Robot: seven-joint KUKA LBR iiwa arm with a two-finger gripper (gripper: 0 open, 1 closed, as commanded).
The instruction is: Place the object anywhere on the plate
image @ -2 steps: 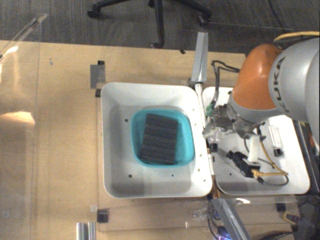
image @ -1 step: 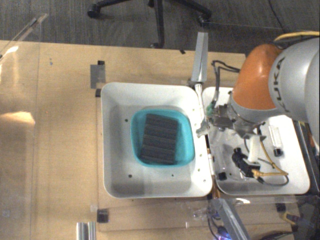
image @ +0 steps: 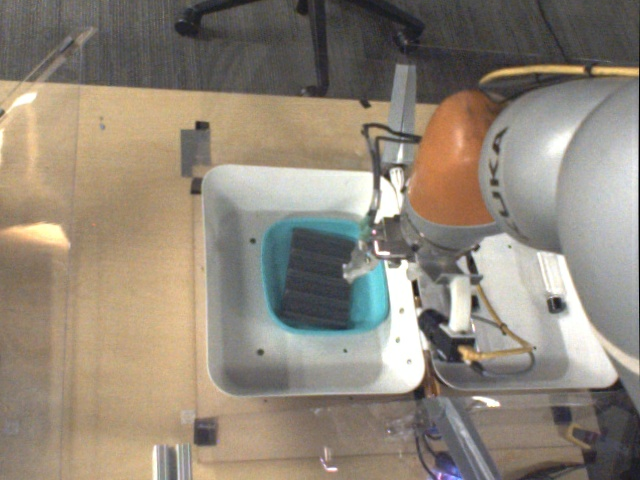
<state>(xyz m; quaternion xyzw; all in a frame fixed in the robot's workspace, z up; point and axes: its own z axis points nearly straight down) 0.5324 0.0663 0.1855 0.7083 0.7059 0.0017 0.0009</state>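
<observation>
A teal plate (image: 274,258) lies in the left white bin (image: 235,298), toward its right side. A dark grey ribbed block (image: 316,278) rests flat on the plate and covers most of its middle. My gripper (image: 358,265) hangs at the plate's right edge, just right of the block's upper corner, beneath the orange band of the arm (image: 455,173). The wrist hides the plate's upper right rim and the divider between the bins.
The right bin (image: 575,363) is largely covered by the arm; a small white object (image: 552,283) with a dark mark lies in it. Yellow and black cables (image: 490,353) hang near its front. An office chair base (image: 318,13) stands beyond the bench.
</observation>
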